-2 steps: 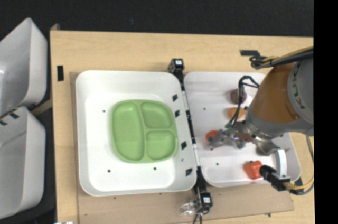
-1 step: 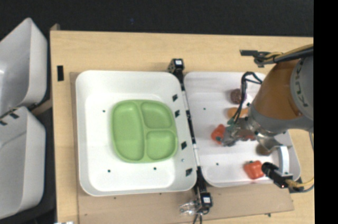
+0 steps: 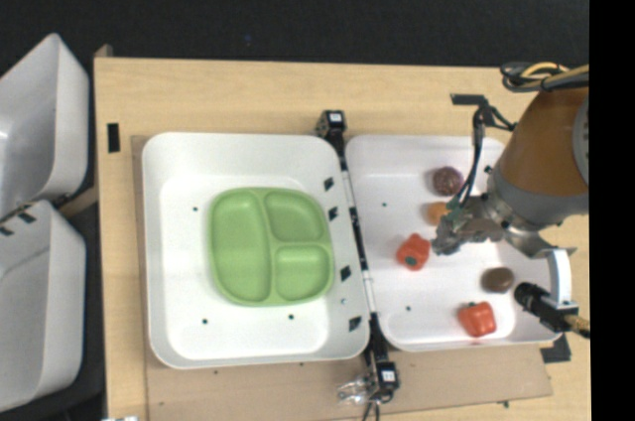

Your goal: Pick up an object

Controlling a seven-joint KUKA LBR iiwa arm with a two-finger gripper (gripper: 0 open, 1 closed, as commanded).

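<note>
In the right bin point(image 3: 397, 310) lie several small objects. A red-orange piece point(image 3: 413, 252) rests near the bin's middle, and a second red piece point(image 3: 477, 318) sits by the front edge. A dark brown round object point(image 3: 446, 179) lies toward the back, a small orange bit point(image 3: 438, 210) is just below it, and a brown oval point(image 3: 498, 280) sits at the right. My gripper point(image 3: 446, 235) hangs low over the right bin, just right of the red-orange piece and under the orange bit. Nothing shows between its fingers.
The left bin point(image 3: 174, 210) holds a green divided plate point(image 3: 269, 244). Clips and a black divider point(image 3: 352, 240) run between the two bins. The arm's orange band point(image 3: 546, 146) covers the right bin's far right side. Pale wooden bench surrounds the bins.
</note>
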